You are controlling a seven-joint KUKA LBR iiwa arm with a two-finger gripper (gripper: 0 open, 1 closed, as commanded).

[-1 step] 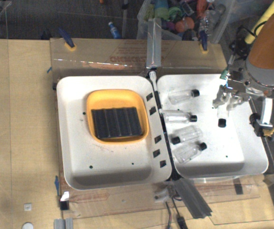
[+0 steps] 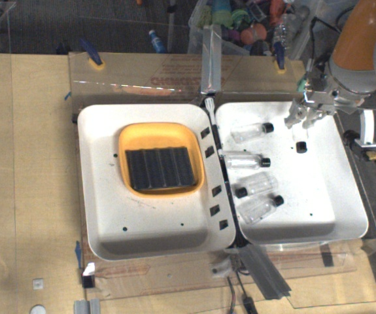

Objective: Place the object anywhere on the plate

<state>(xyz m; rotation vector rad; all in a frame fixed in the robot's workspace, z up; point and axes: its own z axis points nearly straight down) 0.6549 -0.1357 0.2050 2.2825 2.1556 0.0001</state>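
Near edge of the wooden surface [image 2: 24, 175]: a dark metal bracket [image 2: 266, 277] and some cables at the foot of the seam between the two bins.

Left bin [image 2: 96, 195]: white, shallow. In it sits the plate [image 2: 125, 139], orange-yellow, rounded-square, with a black ribbed tray [image 2: 160, 167] lying flat on it and covering most of its floor.

Right bin [image 2: 344, 195]: white, shallow, touching the left bin along a dark divider strip. Four clear bottles with black caps lie on their sides in its left half. Nearest is a bottle [image 2: 258, 207] close to the front left corner, cap pointing right. Just behind it, almost touching, a second bottle [image 2: 254, 186], cap pointing left. Behind that, a third bottle [image 2: 243, 160] hard against the divider, cap right. Farthest back, a fourth bottle [image 2: 250, 132], cap right, tilted slightly.

A small black cap-like piece [image 2: 301, 147] lies alone on the bin floor, right of the bottles.

Tool [image 2: 303, 118]: over the rear of the right bin, on the grey arm with its orange band [image 2: 364, 25] coming in from the right. Nothing between its fingers; whether they are spread or closed, cannot tell. The fourth bottle lies near it, to its left and a little forward; the black piece lies just in front of it. Other bottles well apart from it.

Beyond the bins: a clear panel with blue clamps, then a tub of coloured toys [image 2: 253, 8].
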